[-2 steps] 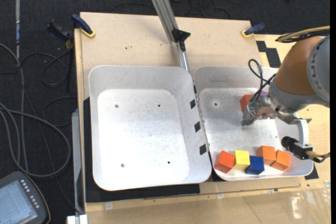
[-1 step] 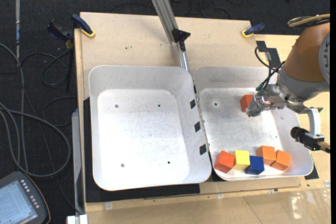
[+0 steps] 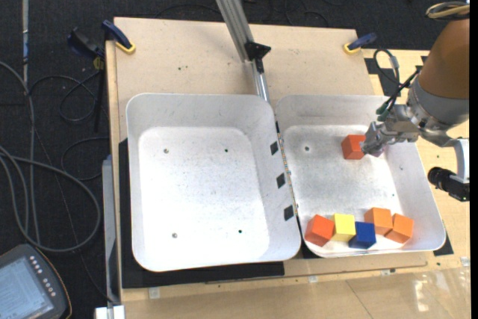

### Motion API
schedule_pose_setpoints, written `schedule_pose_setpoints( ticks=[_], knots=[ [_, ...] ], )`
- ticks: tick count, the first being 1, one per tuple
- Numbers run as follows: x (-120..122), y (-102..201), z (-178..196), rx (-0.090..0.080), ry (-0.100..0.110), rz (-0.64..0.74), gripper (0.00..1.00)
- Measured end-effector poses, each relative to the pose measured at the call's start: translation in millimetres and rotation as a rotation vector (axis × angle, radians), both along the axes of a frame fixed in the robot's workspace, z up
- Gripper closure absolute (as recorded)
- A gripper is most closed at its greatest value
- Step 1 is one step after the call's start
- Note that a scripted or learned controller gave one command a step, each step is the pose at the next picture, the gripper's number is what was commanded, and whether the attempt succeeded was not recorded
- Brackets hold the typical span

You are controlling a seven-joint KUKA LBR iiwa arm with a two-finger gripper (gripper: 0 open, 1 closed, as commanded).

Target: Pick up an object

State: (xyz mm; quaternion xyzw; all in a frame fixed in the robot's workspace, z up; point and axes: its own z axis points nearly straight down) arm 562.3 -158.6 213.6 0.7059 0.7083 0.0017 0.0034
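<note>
Jaws [image 3: 371, 147] partly hide orange block [image 3: 352, 147]; grip unclear.

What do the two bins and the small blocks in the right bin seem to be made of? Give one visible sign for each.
Bins: probably moulded plastic, white and smooth, with rounded corners and a soft sheen.
Blocks, such as the yellow block: painted wood or foam, hard to say; flat matte colour and crisp cube edges.
</note>
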Motion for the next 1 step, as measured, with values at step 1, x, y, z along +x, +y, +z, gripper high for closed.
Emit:
schedule_pose_setpoints(
  ticks=[1],
  knots=[
    [5.3,45.1,1.9,0.003,0.005,0.004,1.00]
  ],
)
